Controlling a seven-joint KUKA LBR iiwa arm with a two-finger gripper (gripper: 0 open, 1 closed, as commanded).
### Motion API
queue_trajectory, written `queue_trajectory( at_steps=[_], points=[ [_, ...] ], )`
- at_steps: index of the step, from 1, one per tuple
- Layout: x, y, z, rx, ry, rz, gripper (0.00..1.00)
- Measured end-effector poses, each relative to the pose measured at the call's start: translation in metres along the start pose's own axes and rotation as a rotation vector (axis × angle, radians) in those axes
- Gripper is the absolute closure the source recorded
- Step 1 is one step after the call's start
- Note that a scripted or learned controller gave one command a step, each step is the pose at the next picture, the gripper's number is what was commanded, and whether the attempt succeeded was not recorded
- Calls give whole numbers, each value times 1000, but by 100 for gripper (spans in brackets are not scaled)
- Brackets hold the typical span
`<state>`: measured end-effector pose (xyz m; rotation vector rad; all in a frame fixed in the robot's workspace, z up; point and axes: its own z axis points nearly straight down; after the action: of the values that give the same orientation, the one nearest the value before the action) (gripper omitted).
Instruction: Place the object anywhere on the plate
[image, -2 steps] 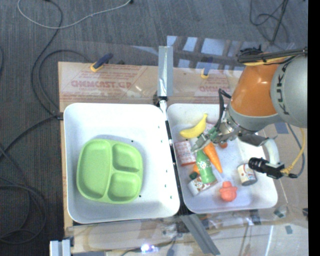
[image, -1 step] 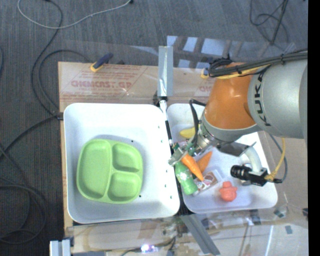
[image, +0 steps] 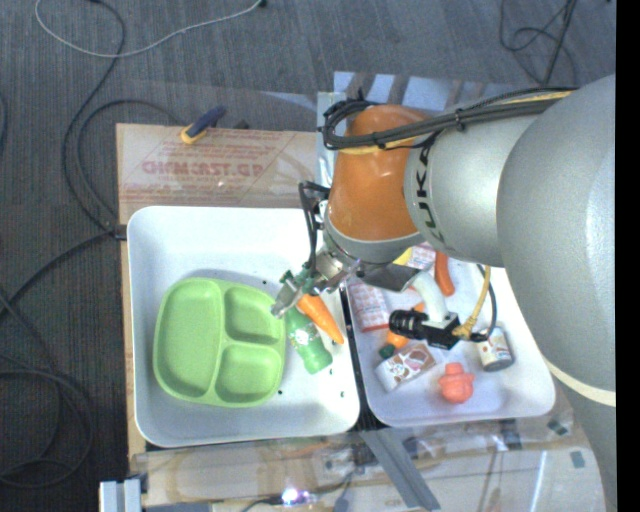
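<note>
While the tool (image: 292, 292) hovers at the green plate (image: 220, 340)'s two o'clock rim, its grip cannot be told.

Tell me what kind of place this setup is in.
Most likely a robotics lab or test cell: a grey and orange KUKA arm works over two white bins holding a green plate and toy food, on a bench, with loose cables across grey carpet.
</note>
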<state>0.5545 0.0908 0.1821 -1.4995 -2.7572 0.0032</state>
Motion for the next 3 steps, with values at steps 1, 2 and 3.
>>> queue_trajectory(
  at_steps=[1,2,3],
  points=[
    [0,0,0,-1,0,1,0],
    [59,-22,86,-3,-3,46,0],
    [50,-27,77,6,-11,60,100]
  ],
)
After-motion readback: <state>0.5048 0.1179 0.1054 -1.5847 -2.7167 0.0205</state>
